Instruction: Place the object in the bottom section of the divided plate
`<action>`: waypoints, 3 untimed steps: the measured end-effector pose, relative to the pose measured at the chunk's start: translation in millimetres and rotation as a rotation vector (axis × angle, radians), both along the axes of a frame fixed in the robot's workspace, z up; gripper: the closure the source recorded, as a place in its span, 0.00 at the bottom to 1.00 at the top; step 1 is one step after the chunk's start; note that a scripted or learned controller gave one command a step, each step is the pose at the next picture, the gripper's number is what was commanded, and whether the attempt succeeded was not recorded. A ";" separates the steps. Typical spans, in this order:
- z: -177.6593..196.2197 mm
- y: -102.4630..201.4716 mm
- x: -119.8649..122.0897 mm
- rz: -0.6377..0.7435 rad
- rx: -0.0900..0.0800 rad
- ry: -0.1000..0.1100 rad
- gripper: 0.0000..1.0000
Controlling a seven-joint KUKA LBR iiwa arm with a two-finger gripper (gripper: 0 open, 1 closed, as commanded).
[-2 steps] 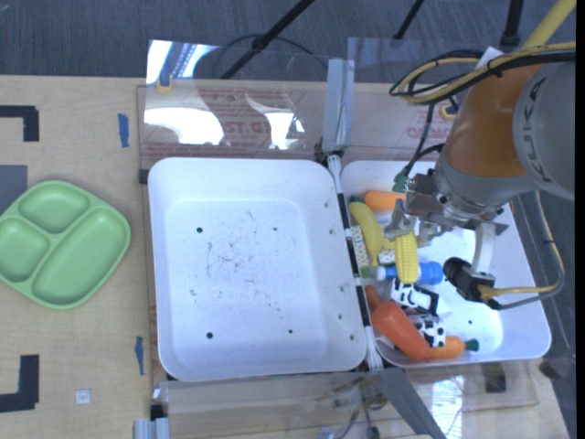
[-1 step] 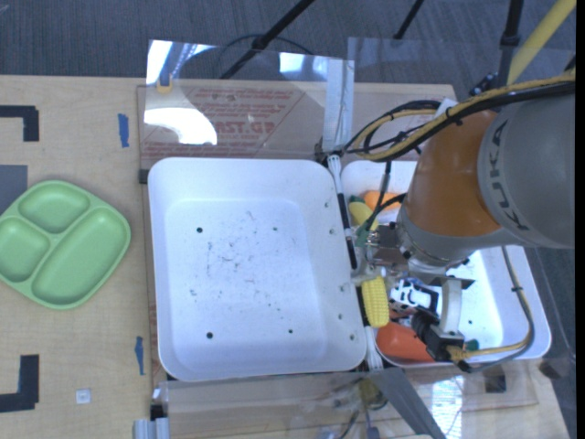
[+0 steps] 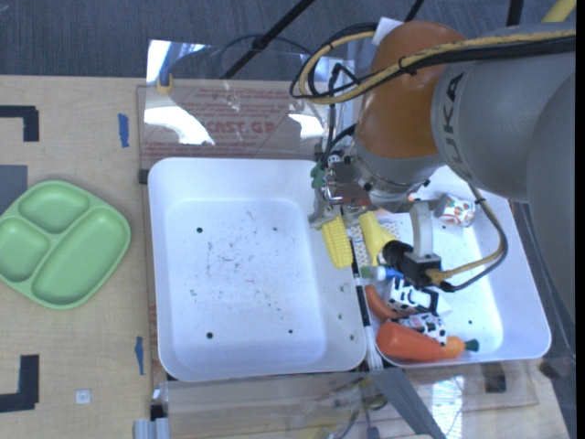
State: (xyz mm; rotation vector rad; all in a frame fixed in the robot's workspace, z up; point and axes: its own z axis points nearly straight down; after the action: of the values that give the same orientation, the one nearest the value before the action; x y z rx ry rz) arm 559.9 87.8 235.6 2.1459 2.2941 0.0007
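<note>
Gripper [image 3: 340, 210] first: it hangs low over the seam between the two white bins, right above a yellow corn cob [image 3: 337, 242], and whether it is open or shut I cannot tell, since the wrist blocks it. Now sweeping from the left: the green divided plate [image 3: 62, 242] sits out on the wooden bench top [image 3: 73, 117], well apart from the bins, two small sections at its top and one long section below. Next, the left bin [image 3: 242, 263], its floor just scuffed. At the seam lies that corn cob, lengthwise along the divider. On into the right bin [image 3: 512, 309]: a second yellow piece [image 3: 373, 231] just beside the cob, a black-and-white toy [image 3: 411, 302] under the cabling, an orange carrot [image 3: 420, 344] near the front wall. Above looms the grey arm [image 3: 512, 108], orange band [image 3: 411, 80] over the wrist.
</note>
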 end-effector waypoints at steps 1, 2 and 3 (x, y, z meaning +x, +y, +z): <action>-108.6 18.2 -15.8 0.351 0.001 0.003 1.00; -86.0 14.9 -21.8 0.418 0.000 -0.001 1.00; -92.4 57.6 41.9 0.109 -0.001 -0.001 1.00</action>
State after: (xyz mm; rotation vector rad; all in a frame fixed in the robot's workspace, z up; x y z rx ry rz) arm 601.8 145.4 143.2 2.0174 2.4070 0.0006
